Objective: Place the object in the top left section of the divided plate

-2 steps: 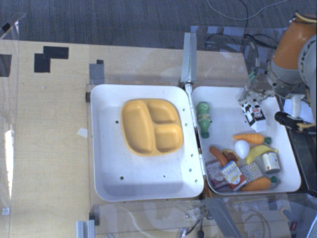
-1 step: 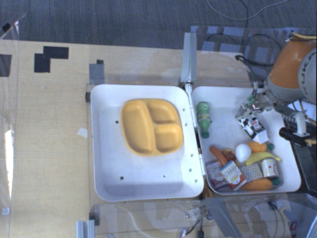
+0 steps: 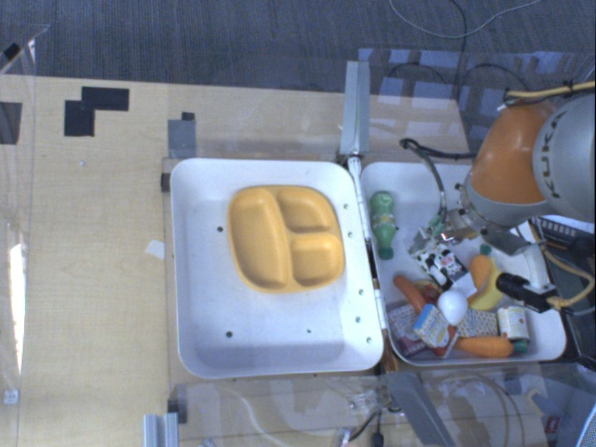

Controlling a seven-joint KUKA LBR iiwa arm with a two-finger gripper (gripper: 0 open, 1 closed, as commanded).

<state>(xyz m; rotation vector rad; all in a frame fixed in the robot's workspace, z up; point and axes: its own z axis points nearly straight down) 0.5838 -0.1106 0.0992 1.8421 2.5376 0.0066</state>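
So there are two shallow white bins side by side on the wooden bench. The left white bin (image 3: 200,343) has just a yellow divided plastic plate (image 3: 284,237) sitting in its far half: one long section down the left, two smaller ones on the right. Nothing sits in any section of it.

The right white bin (image 3: 549,343) is where all the clutter is: a green plastic bottle (image 3: 382,220) along the left wall, an orange carrot-shaped toy (image 3: 410,291), a white egg-shaped ball (image 3: 453,306), a yellow banana-shaped toy (image 3: 482,283), another orange carrot toy (image 3: 484,346) at the near edge, plus some small printed packets.

The grey and orange arm hangs over that bin, gripper (image 3: 440,246) low among the items. Honestly can't tell how far apart its fingers are or whether it's got anything.
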